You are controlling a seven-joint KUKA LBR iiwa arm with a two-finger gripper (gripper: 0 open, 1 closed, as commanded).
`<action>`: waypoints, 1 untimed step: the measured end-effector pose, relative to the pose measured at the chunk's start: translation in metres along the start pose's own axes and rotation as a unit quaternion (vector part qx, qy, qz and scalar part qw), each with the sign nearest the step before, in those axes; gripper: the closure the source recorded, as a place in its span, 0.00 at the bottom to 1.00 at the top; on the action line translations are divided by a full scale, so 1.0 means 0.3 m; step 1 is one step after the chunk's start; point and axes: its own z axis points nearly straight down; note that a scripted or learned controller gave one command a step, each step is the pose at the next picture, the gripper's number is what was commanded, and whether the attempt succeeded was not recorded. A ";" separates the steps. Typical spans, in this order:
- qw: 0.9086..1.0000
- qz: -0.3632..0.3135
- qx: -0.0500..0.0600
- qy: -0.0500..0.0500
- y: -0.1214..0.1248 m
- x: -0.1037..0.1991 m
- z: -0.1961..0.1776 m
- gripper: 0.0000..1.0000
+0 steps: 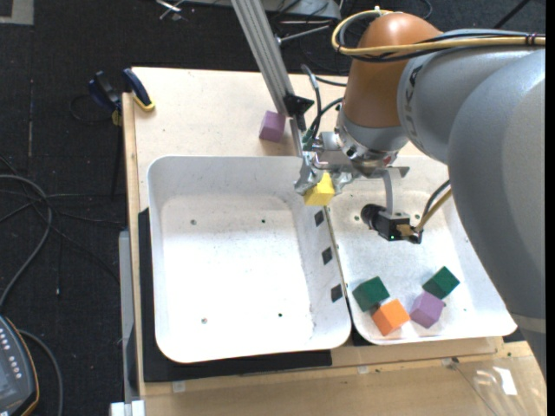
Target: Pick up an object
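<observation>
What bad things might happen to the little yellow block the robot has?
The small yellow cube sits low between the fingers of the gripper, seemingly pinched near its top, so it may slip out. It hangs over the rim between the two white bins, so if dropped it could bounce off into either bin.

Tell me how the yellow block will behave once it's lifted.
The yellow block looks like a small rigid cube, so probably stiff and light. Flat faces suggest it won't roll. It sits tilted at the end effector, so it may slip or twist.
</observation>
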 end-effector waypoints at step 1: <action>1.000 0.003 0.000 -0.001 0.053 0.017 -0.020 1.00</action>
